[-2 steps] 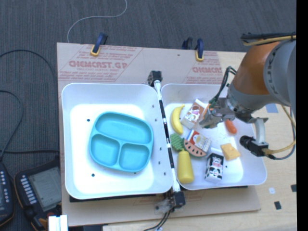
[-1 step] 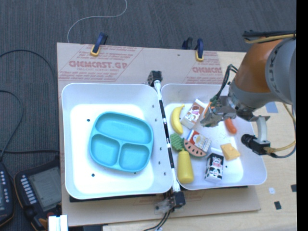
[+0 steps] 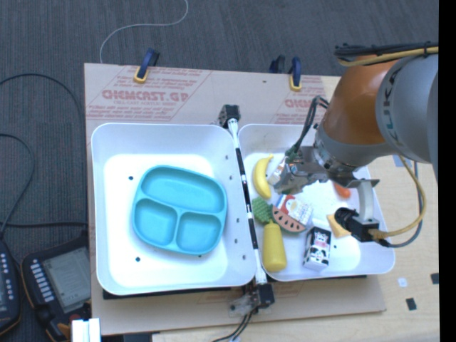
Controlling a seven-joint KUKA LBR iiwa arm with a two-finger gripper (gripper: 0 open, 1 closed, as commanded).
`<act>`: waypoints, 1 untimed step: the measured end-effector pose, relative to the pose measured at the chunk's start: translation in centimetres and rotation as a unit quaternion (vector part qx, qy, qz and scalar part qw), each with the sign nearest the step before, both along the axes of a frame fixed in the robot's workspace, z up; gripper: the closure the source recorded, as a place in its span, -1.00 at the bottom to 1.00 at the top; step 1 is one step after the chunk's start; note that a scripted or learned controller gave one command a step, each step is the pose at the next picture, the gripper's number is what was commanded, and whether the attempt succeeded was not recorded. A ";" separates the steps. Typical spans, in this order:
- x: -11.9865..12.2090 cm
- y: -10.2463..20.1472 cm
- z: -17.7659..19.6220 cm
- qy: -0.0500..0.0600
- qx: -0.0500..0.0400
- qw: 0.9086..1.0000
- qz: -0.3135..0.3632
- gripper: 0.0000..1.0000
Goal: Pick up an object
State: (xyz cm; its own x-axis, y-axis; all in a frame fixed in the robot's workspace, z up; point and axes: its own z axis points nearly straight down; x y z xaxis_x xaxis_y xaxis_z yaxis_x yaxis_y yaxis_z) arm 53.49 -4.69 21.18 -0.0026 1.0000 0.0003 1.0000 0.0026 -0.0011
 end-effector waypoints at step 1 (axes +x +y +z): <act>0.0 0.0 0.9 0.001 0.000 1.000 0.000 1.00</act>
